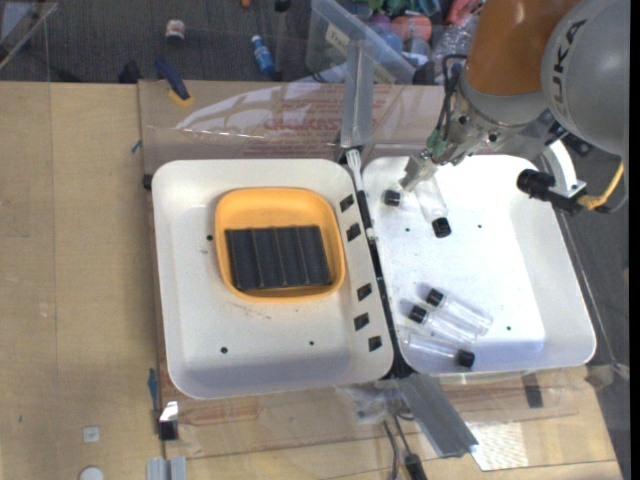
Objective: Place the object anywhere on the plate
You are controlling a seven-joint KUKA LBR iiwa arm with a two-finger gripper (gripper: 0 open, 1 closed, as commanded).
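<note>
- Our pincer (pixel 418 171) hangs over the far left corner of the right bin (pixel 560 268). Whether it is grasping anything we cannot tell — its tip merges with a clear vial (pixel 432 208) lying just below it.
- That vial, clear with a black cap at its near end, lies touching or nearly touching the pincer tip. Its long axis runs from the tip toward us and slightly right.
- We count about four clear vials with black caps in the right bin: the one at the pincer, and three clustered near the front (pixel 450 323), well apart from it. A loose black cap (pixel 392 197) sits just left of the pincer.
- One yellow plate (pixel 228 213) rests in the left bin (pixel 185 298), carrying one dark ribbed block (pixel 278 258).
- The plate lies to the pincer's left, across the divider between the bins — so we judge any carry must go leftward and toward the front, and the vial is not yet on the plate.
</note>
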